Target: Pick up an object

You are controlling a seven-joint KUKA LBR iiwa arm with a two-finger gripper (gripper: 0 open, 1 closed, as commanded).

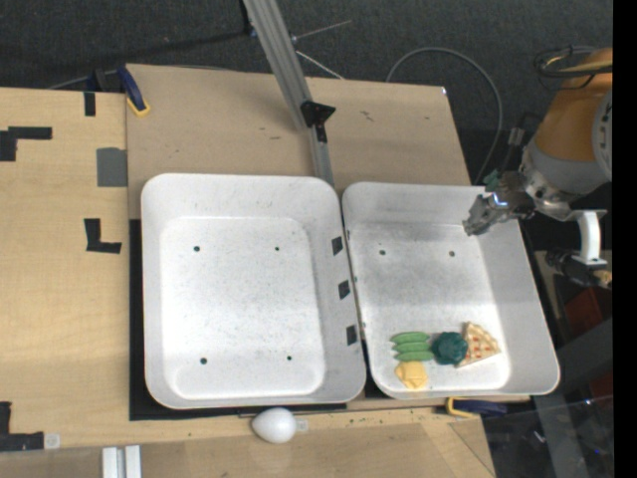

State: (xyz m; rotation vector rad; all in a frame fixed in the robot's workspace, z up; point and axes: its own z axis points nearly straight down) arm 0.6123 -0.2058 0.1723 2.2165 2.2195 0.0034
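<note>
In the right bin (pixel 428 267), near its front edge, lies a small cluster of toys. It holds a green pea pod (pixel 410 344), a yellow piece (pixel 411 373), a dark teal round piece (pixel 450 348) and an orange waffle-like wedge (pixel 481 345). My gripper (pixel 480 217) hangs at the bin's far right corner, well behind the cluster. Nothing shows between its fingers.
The left bin (pixel 239 287) sits beside the right one. A white egg-shaped object (pixel 274 425) rests on the bench in front of the left bin. A slanted metal pole (pixel 289 68) rises behind the bins.
</note>
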